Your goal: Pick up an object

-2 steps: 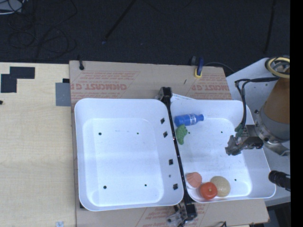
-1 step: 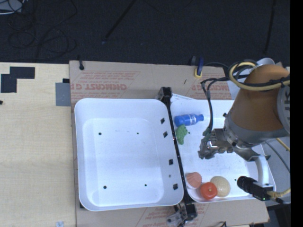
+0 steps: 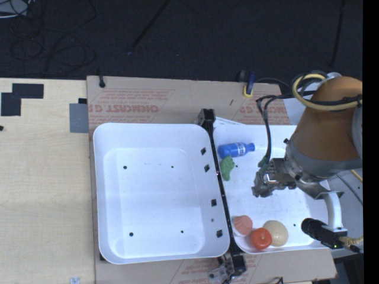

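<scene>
The right bin [image 3: 278, 209] holds a blue bottle [image 3: 235, 150] lying near its far left corner, with a small green object [image 3: 227, 167] just below it. At the bin's near edge lie a pink object [image 3: 241, 223], a red ball [image 3: 260, 238] and a beige round object [image 3: 276, 232]. My gripper [image 3: 265, 185] hangs over the middle of the right bin, to the right of the green object and above the near group. Nothing shows between its fingers.
The left bin [image 3: 154, 194] sits beside the right one, split from it by a black divider [image 3: 217, 182]. The arm's orange band [image 3: 328, 120] and cables fill the right side. Cardboard [image 3: 148, 102] lies under both bins.
</scene>
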Controlling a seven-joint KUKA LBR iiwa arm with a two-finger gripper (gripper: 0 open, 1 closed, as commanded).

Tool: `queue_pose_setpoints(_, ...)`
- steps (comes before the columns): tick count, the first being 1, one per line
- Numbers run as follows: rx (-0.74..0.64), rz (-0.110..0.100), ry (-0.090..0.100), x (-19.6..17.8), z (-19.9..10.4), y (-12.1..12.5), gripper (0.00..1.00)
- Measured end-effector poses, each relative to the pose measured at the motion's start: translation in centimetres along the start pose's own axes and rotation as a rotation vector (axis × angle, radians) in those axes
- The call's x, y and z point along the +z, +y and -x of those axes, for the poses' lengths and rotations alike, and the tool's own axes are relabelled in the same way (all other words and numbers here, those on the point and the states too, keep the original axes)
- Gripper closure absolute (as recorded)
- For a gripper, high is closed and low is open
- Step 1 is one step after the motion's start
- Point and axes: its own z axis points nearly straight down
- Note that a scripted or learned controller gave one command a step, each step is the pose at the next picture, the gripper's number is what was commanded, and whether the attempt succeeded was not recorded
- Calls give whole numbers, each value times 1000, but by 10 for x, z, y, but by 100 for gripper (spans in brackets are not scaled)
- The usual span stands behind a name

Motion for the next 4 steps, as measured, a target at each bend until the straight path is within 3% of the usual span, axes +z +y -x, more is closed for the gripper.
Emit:
queue_pose_setpoints(1, 4, -1, -2, 47, 37, -1, 100)
queue_pose_setpoints(2, -9, 7, 1, 69, -57, 75, 100)
queue_pose_setpoints(3, -4, 9, -1, 67, -120, 139, 100)
queue_pose_setpoints(4, 1, 0, -3, 57, -98, 101, 100)
